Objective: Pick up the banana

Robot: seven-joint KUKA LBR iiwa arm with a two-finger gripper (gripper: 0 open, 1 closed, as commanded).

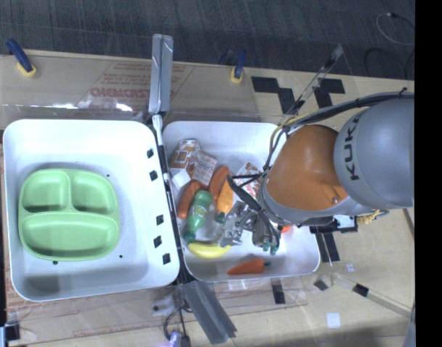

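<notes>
A green divided plate (69, 212) sits in the left bin (83, 139). In the right bin (293, 270), the banana (208, 250) lies near the front, left of the gripper (244, 226); whether its fingers are open, I cannot tell

A robot lab: 2 white bins (145, 132) clamped to a marker-taped bench (365, 280).

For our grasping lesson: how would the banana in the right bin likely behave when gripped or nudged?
The banana looks smooth and glossy, so probably slippery. Its curved shape may make it rock or pivot when pushed. It lies beside the green bottle, which could shift too.
</notes>
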